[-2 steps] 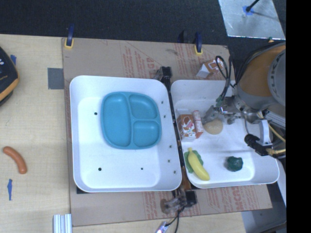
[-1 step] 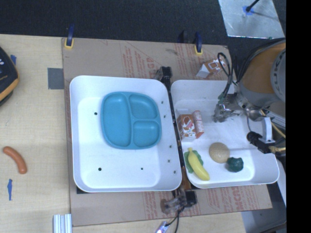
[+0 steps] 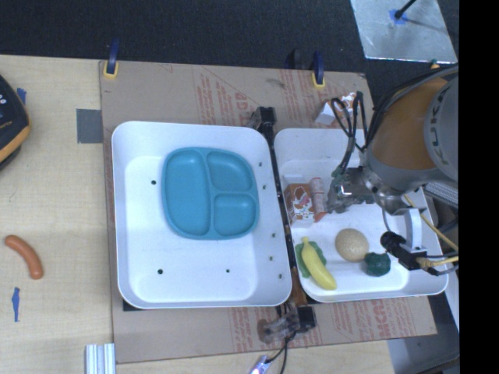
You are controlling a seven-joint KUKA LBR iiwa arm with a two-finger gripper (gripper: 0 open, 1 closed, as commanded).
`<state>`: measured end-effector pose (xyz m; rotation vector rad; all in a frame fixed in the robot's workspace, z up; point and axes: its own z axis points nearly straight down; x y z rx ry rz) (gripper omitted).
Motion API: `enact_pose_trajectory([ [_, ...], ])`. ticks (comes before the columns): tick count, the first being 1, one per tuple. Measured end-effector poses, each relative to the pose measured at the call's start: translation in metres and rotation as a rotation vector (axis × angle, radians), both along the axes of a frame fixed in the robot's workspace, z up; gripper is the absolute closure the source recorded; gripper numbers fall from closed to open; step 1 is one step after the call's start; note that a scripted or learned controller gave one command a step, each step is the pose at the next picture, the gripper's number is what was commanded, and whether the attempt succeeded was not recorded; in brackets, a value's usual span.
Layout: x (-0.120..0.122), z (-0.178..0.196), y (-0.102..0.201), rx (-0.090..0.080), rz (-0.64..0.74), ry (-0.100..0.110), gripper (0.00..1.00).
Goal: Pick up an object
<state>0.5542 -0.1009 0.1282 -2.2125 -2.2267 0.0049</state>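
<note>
The right bin holds a red and white snack packet by its left wall. A yellow banana with a green tip lies near its front left. A beige round object sits beside a dark green object at the front. My gripper hangs low over the middle of this bin, just right of the packet and above the beige object. The grey arm with its orange band covers the bin's right part. Nothing shows held.
The left bin bears a blue divided plate. A sausage toy lies on the bench at far left, and a yellow-black device sits at the left edge. Cables hang behind the right bin.
</note>
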Motion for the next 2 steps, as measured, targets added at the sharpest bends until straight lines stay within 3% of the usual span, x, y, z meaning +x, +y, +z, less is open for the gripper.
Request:
enact_pose_trajectory([
  [1,0.000,0.001,-0.006,-0.010,-0.007,-0.006,0.00],
  [2,-0.036,-0.028,-0.028,0.000,-0.001,-0.002,0.00],
])
